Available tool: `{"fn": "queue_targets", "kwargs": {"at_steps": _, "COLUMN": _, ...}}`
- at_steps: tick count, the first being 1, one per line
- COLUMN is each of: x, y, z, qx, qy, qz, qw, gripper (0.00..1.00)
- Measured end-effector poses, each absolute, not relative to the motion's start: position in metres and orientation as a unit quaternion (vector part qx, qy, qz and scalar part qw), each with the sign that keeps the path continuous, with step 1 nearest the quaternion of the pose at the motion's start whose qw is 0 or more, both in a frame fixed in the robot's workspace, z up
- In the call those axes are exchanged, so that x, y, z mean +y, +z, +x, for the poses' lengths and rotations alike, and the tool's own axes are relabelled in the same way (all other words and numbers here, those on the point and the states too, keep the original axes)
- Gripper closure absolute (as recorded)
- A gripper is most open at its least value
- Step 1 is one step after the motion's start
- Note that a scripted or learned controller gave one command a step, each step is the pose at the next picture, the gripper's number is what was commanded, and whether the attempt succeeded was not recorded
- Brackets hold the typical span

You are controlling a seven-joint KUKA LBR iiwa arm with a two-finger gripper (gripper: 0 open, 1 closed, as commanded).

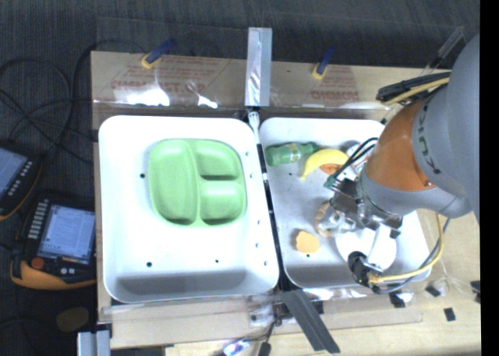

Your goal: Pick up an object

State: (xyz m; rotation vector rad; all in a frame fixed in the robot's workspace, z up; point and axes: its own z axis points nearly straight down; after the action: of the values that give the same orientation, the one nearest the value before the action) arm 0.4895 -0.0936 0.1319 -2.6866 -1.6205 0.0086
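Observation:
My gripper (334,214) is down in the right bin (290,269), near its middle. A small tan object (322,211) lies right at its tip, and contact between them cannot be made out. An orange piece (306,242) lies just in front and to the left of the gripper. A yellow banana (323,161) and a green bottle (288,153) lie at the back of the bin, behind the gripper. The arm's wrist hides the right half of the bin.
The left bin (125,261) holds a green divided tray (196,181). A raised divider (265,199) separates the two bins. Cables loop under the wrist at the right bin's front right corner (390,276). Electronic devices lie off the bench at the left (58,234).

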Motion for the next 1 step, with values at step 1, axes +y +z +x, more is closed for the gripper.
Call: {"fn": "queue_targets", "kwargs": {"at_steps": 1, "x": -0.1115, "y": 0.3148, "z": 0.52, "qx": -0.686, "qy": 0.0017, "qz": -0.728, "qw": 0.0, "gripper": 1.0}}
